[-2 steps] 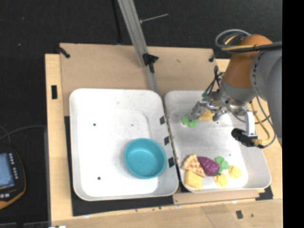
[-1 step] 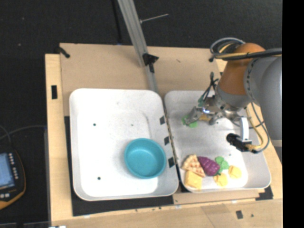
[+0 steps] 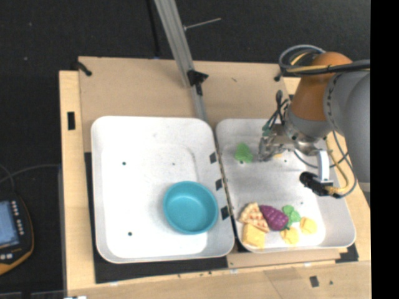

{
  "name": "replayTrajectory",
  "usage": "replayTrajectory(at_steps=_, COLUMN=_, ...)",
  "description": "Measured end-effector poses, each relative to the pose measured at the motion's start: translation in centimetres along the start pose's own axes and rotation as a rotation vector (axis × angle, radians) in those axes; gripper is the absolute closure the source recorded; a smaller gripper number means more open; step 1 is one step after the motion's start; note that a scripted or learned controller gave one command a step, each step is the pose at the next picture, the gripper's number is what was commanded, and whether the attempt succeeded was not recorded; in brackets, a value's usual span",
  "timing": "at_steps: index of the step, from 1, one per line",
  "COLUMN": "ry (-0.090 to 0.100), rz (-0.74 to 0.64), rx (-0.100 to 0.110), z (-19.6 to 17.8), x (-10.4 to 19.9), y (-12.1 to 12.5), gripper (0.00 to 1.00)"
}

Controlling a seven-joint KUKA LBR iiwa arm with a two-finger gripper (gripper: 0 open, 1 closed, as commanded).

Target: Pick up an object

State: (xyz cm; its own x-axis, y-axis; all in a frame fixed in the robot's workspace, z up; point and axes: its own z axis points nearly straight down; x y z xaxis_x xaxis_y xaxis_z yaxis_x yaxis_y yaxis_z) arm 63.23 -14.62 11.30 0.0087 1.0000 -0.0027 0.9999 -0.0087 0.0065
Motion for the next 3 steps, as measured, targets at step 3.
replayTrajectory(at_steps=3, ry=0.001, rz=-0.012, rx=-0.001, z=-14.2, x=0.5, y=0.2, gripper=1.0)
